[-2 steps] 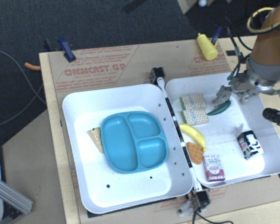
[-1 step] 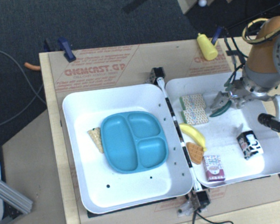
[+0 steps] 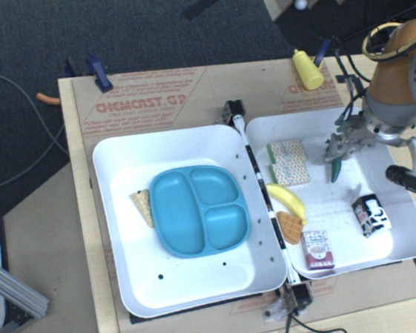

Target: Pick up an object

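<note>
- Objects for picking lie in two shallow white bins that sit side by side on a brown cardboard sheet (image 3: 86,213) with red letters.
- A small blue clamp (image 3: 98,74) grips the top edge of the sheet on the left.
- In the left white bin (image 3: 132,283) a tan piece of toast (image 3: 142,204) pokes out from under the left edge of a big blue plastic plate with three parts (image 3: 198,209).
- A yellow clamp (image 3: 307,69) grips the top edge of the sheet above the right white bin (image 3: 410,240).
- In that bin, near its left wall, a green and white dotted pad (image 3: 289,162) lies at the top.
- Just below the pad lies a yellow banana (image 3: 287,199).
- The banana's low end touches a round orange waffle (image 3: 290,227).
- Just below the waffle lies a small red and pink box (image 3: 317,250).
- The grey claw (image 3: 338,149) hangs over the top middle of the right bin, and a thin green piece (image 3: 334,170) points down from it.
- I cannot tell if the claw is open or closed, or if it has hold of anything.
- A small black and white carton (image 3: 370,215) lies further right, apart from the claw.
</note>
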{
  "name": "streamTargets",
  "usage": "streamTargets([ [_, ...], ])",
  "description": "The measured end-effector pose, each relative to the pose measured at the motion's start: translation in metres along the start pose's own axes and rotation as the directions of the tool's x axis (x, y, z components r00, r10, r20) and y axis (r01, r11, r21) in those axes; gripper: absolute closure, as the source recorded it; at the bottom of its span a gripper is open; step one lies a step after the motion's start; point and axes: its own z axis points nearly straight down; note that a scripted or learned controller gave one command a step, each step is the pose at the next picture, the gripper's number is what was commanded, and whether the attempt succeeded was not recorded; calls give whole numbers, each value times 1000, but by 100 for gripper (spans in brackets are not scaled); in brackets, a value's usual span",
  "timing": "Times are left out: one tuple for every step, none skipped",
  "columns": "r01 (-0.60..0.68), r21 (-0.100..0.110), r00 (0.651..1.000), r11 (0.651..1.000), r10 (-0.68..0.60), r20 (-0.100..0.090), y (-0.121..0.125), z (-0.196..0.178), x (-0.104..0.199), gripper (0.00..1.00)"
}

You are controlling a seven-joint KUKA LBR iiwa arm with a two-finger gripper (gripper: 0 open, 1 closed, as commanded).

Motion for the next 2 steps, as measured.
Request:
streamTargets([
  [0, 2, 1000, 1000, 0, -4, -10, -27, 52, 100],
  [0, 3, 1000, 1000, 0, -4, -72, -90, 134, 100],
])
